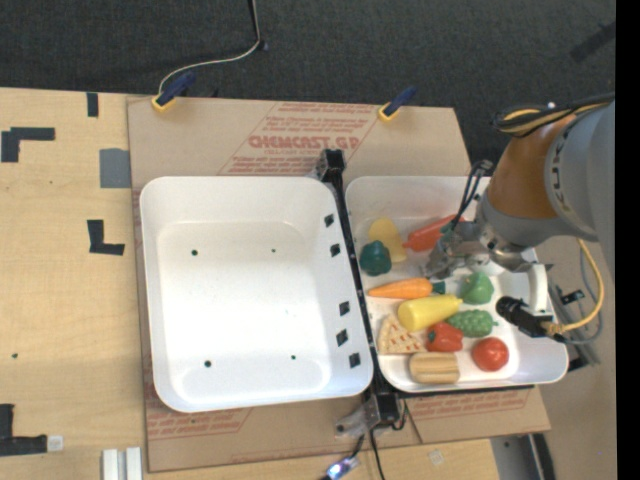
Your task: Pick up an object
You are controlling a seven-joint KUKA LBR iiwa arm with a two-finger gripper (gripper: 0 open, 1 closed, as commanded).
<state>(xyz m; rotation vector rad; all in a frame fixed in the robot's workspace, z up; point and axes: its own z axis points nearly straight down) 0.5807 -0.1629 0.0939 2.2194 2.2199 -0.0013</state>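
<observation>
Plastic toy foods fill the right-hand shallow white bin [545, 373]: a yellow corn cob [428, 312] at its middle, an orange carrot [400, 289] just beyond. Over the bin's far side hangs the pincer [455, 256]; whether it grips anything, I cannot tell.

Both bins, the left bin [240, 298] and the right bin [535, 368], are seen in plain white. In the right one, an orange carrot [400, 289], a yellow corn cob [428, 312], a red tomato [490, 353] and a dark green round piece [375, 258] are shown. The cardboard sheet [290, 138] is printed with red lettering.
</observation>
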